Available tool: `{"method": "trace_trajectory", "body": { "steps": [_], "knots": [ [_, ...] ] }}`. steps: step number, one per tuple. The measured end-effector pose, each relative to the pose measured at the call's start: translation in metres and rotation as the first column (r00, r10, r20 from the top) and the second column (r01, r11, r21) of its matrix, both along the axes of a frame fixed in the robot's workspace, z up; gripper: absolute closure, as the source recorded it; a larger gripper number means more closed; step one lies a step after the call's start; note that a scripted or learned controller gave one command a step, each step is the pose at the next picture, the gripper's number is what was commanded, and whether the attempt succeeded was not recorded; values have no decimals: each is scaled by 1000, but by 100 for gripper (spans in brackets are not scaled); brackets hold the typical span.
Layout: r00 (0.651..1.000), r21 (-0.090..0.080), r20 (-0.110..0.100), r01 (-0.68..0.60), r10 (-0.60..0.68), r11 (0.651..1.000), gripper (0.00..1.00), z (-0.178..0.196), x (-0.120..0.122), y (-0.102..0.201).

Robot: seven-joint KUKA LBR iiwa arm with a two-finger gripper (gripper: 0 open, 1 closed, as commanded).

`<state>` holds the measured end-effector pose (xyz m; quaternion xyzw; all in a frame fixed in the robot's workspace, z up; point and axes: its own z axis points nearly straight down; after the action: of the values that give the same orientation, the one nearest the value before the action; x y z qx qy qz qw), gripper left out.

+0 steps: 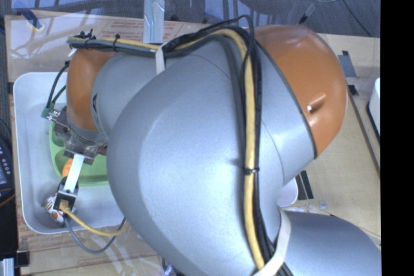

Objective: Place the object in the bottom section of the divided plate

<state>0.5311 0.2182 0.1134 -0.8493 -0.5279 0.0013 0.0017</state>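
Observation:
The green divided plate (pixel 59 152) lies in the left white bin (pixel 29 139), mostly covered by the arm. A small orange object (pixel 65 169) shows on the plate's left part, just beside the gripper. The gripper (pixel 79 144) hangs low over the plate, under the orange wrist band (pixel 81 90). Which section of the plate the orange object lies in is hidden by the arm.
The grey arm (pixel 207 158) covers the middle of the view and most of both bins. A yellow cable (pixel 90 226) loops across the left bin's front corner. A slim white bracket (pixel 71 178) juts from the wrist toward that corner.

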Motion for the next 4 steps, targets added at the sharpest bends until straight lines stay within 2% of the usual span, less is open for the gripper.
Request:
{"method": "trace_trajectory", "body": {
  "steps": [1,2,3,4],
  "knots": [
    [991,-2,-5,-132,132,991,100,-2,-30,-2],
    [991,-2,-9,-136,136,991,100,7,-30,-2],
    [894,-3,18,-448,448,894,100,-14,-19,0],
    [946,-4,33,-322,322,947,100,-12,-36,-5]
  ]
}}
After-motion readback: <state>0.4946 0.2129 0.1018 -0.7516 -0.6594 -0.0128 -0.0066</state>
